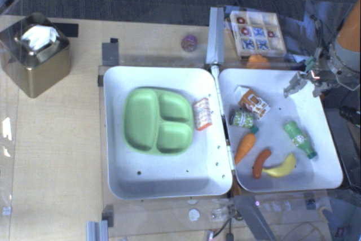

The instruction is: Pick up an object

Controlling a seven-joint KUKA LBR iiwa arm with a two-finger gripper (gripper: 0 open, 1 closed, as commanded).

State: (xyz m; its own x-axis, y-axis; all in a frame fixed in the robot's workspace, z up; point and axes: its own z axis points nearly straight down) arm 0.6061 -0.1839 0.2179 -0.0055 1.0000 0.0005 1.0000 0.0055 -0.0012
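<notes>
My gripper [305,86] hangs over the back right corner of the right bin [324,178], with its fingers [293,87] spread open and nothing between them. In that bin, to the gripper's left and nearer the front, lie an orange and white snack packet [254,103], a small green can [242,118], a carrot [245,145], a red sausage [260,161], a banana [281,166] and a green bottle [299,139]. The bottle is the closest of them to the gripper. The left bin [113,178] holds a green divided plate [158,120] and a red and white packet [202,114].
Behind the right bin lie a tic-tac-toe board [256,33] and an orange object [258,61]. A purple ball [189,42] rests on the bench behind the left bin. A brown box with white paper [36,59] stands at the far left.
</notes>
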